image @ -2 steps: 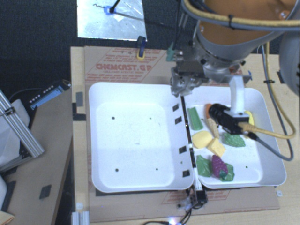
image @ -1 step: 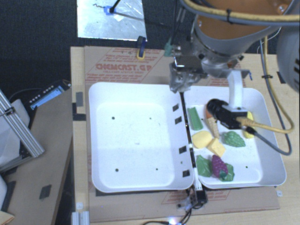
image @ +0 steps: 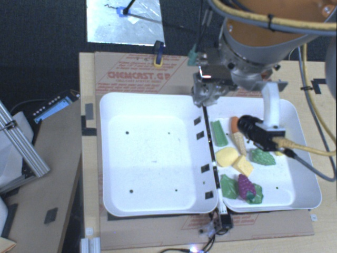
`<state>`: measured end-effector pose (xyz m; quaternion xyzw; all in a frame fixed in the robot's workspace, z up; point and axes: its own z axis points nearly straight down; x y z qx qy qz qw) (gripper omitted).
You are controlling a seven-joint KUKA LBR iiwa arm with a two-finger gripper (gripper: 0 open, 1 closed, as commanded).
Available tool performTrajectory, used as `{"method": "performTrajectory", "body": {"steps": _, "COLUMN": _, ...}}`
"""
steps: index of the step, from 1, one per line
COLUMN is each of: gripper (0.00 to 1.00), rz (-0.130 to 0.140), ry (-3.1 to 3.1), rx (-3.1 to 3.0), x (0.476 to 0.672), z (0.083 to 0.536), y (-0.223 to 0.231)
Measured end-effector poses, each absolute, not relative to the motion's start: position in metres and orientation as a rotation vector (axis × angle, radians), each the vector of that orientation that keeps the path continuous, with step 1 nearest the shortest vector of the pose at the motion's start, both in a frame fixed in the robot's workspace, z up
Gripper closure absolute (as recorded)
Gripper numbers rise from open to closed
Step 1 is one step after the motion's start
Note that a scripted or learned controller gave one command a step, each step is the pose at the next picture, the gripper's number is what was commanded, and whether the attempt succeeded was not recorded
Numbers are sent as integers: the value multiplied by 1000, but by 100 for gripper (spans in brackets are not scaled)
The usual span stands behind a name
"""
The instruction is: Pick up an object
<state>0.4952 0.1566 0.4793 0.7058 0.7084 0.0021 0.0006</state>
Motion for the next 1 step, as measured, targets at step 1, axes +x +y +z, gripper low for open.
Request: {"method": "performTrajectory", "body": {"steps": 1, "gripper": 100, "rz": 6, "ry": 2225, "rx": 2217, "x": 487, "z": 488, "y": 158}}
